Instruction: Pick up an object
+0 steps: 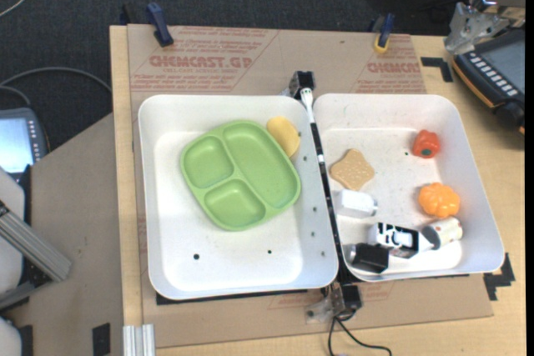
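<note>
Two white bins (pixel 158 179); one green tray (pixel 240 175); two orange toys (pixel 438 199).

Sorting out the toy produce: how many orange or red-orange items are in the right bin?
2. A small red-orange one sits near the far right corner; a larger orange one lies nearer the camera along the right wall. None seems hidden.

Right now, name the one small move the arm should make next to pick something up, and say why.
Probably bring the gripper over the right bin and down above the orange pumpkin-like toy. It sits with bare floor around it, apart from the small red-orange piece and tan flat piece, whereas the black-and-white items at the near wall are crowded together and would be harder to grasp cleanly.
</note>
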Available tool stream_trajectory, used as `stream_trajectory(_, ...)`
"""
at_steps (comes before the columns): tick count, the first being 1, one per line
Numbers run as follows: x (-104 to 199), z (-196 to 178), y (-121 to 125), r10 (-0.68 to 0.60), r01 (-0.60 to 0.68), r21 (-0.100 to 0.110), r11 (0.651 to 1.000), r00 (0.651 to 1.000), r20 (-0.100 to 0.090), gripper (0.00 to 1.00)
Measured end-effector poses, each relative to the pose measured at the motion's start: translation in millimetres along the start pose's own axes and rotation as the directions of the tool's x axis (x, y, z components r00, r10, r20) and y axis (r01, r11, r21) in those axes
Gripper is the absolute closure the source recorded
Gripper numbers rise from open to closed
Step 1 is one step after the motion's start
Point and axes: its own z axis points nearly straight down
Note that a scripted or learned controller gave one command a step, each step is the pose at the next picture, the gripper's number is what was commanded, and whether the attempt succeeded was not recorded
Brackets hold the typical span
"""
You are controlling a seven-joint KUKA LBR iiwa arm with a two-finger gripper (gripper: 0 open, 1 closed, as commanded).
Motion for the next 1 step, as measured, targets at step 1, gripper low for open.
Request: stream_trajectory(1,55.2,-116.1,41.6,0.001,-0.001,-0.004,1.000,1.000,-0.001,1.00)
